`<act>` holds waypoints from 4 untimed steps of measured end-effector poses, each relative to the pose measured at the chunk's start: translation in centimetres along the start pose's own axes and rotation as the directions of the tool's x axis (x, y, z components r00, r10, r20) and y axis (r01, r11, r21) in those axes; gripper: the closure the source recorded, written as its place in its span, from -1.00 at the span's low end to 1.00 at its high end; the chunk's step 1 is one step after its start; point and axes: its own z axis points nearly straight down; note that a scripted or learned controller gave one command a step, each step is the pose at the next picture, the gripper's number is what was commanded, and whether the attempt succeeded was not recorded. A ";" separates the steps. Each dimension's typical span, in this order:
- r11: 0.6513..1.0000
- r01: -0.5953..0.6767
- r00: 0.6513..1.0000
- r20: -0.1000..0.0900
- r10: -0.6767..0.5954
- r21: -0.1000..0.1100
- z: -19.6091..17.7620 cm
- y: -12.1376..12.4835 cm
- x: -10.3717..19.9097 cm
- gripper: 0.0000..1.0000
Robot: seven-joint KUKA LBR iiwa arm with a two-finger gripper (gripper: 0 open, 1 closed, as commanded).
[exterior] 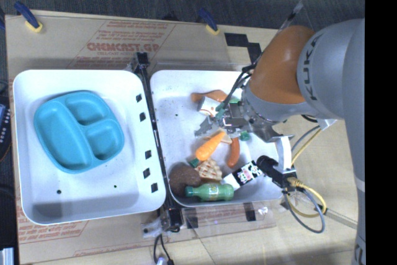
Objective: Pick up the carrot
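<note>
Hand [231, 123] low in the right bin [180, 87], over the toy food.

Hard to tell whether spread or pressed together, fingers lost among clutter under the grey wrist. Carrot [209, 146] just below-left of the hand, lying slantwise, close to the fingertips; contact cannot be told. Reddish sausage [233, 152] right beside the carrot, directly below the hand. Further below: waffle piece [208, 169], brown round lump [183, 177], green bottle [209, 192]. Far off to the left, blue divided plate [77, 129] in the left bin [37, 208].
</note>
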 end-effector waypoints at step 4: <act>0.951 -0.310 0.951 -0.002 0.310 -0.010 -3.7 1.0 0.1 1.00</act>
